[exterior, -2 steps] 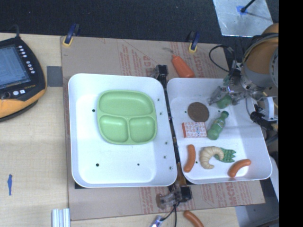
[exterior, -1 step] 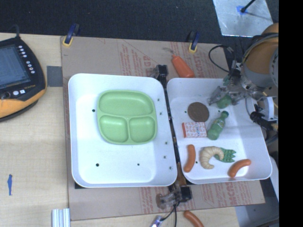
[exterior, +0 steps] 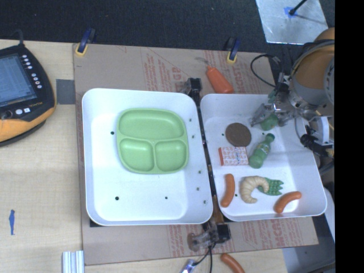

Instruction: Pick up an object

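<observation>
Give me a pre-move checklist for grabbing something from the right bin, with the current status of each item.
1. Pincer is over the right bin: ok, at its upper edge.
2. Pincer free of load: cannot tell, its tips are too small to read.
3. Nearest target, the green bottle, is unobstructed from above: ok.
4. Bottle separate from neighbours: not ok, its base meets the small box.
5. Brown disc lies flat and apart: ok.
6. Green tray sits out of the way in the left bin: ok.
</observation>
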Robot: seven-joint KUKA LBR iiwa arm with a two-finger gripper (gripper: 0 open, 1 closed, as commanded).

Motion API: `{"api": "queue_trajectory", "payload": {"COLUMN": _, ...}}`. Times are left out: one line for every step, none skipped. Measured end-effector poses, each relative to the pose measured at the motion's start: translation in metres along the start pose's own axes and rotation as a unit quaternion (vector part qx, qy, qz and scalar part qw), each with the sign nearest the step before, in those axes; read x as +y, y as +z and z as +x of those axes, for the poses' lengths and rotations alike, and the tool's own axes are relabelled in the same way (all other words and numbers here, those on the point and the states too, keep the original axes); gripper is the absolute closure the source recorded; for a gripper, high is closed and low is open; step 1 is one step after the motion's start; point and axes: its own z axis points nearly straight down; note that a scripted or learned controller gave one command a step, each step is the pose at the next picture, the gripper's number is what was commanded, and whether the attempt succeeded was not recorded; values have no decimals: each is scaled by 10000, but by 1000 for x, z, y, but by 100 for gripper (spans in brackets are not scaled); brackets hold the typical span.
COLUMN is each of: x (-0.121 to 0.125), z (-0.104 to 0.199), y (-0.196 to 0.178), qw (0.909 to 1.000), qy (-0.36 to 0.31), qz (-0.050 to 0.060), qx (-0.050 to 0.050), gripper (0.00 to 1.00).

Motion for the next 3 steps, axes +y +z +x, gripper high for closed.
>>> {"api": "queue_trajectory", "payload": {"x": 0, "z": 0, "y": -11, "qw": 10000, "qy": -13, "qz": -1, "qx": -3, "gripper": 100}}
{"api": "queue_trajectory", "payload": {"x": -66, "z": 66, "y": -64, "qw": 10000, "qy": -6, "qz": 3, "qx": -7, "gripper": 100}}
{"api": "queue_trajectory", "payload": {"x": -19, "z": 142, "y": -100, "qw": 10000, "qy": -4, "qz": 1, "qx": -2, "gripper": 100}}
